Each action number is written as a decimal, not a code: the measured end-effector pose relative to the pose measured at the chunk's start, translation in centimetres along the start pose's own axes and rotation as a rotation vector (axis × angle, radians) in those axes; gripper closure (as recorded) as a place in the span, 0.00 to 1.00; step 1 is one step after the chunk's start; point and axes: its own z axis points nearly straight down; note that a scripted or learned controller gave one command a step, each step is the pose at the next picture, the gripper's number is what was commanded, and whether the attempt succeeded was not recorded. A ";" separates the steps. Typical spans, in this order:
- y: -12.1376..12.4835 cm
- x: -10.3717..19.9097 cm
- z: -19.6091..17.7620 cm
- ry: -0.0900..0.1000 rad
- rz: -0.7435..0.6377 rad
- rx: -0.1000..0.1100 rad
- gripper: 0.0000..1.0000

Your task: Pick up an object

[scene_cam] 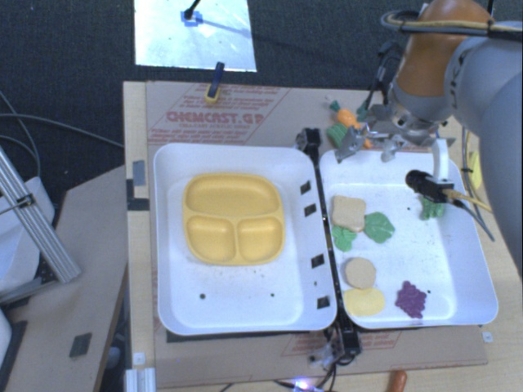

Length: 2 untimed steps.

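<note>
Nearest the camera, along the front of the right bin [482, 300], lay a yellow round piece [364, 302] and a purple grape cluster [410, 299], with a tan disc [359, 273] just behind the yellow one; further back sat a slice of toast [349, 212] with a small green piece [344, 238] touching its front edge and a green leaf [378, 226] just beside it on the right; in the left bin [167, 219] rested a yellow divided plate [234, 217], apart from everything else; at the far right of the right bin a green piece [431, 209] lay just in front of a black part of the tool; beyond the bin's back rim an orange and green piece [343, 118] sat on the desk [139, 129]; farthest back, the jaws [372, 140] hung over the back rim of the right bin, and whether they were spread or closed could not be told, nor was anything seen held in them; judged from this, the grasp had not yet been made; the toast was the closest candidate, lying toward the camera and slightly left of the jaws, with no marked long axis; so the coming move seemed to call for a short reach forward into the bin and down, minding the green bits crowded against it.
</note>
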 end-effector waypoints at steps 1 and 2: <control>-0.1 10.8 1.3 0.002 -0.001 0.002 0.00; -7.0 15.4 1.3 -0.002 0.006 0.007 0.00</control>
